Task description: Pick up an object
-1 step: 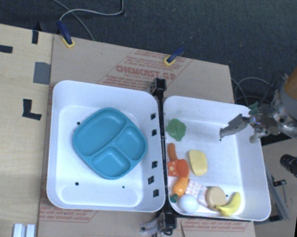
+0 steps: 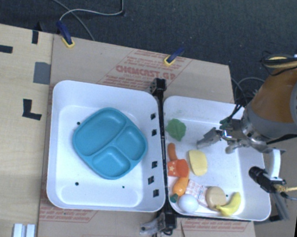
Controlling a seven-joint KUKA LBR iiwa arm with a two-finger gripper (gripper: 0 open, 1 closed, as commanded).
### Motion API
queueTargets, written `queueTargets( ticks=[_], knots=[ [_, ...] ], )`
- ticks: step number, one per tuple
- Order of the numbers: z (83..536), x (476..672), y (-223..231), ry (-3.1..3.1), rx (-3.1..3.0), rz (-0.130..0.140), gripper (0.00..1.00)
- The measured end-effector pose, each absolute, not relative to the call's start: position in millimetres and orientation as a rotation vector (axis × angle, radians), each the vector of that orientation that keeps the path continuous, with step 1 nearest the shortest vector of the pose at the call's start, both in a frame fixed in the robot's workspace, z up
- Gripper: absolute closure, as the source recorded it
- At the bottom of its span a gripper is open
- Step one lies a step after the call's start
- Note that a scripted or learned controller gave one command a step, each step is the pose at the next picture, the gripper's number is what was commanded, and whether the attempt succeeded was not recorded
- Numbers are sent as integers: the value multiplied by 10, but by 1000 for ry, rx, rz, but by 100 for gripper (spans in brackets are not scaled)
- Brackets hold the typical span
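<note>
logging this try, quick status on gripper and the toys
Gripper open, above right bin, holding nothing. Yellow piece just below it. Green toy to its left.

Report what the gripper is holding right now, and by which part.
Nothing is held. The gripper hangs open above the right bin, with no object between its fingers; the yellow piece lies below it, apart.

Robot lab: clamped cardboard under white bins (cable overhead), tape-marked bench.

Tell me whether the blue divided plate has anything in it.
Empty: the blue plate shows bare compartments; the toy food lies in the other bin.
</note>
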State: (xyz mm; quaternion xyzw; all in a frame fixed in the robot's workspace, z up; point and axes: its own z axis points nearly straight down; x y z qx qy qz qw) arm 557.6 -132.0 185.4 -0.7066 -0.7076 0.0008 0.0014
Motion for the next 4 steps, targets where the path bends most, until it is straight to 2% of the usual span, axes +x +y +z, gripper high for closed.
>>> queueTargets(
  ticks=[1, 2, 3, 4],
  knots=[
    [868, 5772, -1063, -2227, -2228, -2, 0],
    [874, 5181, -1040, -2225, -2235, 0, 0],
    [965, 5183, -1026, -2225, -2231, -1, 100],
    [964, 5182, -1027, -2225, -2231, 0, 0]
  ],
)
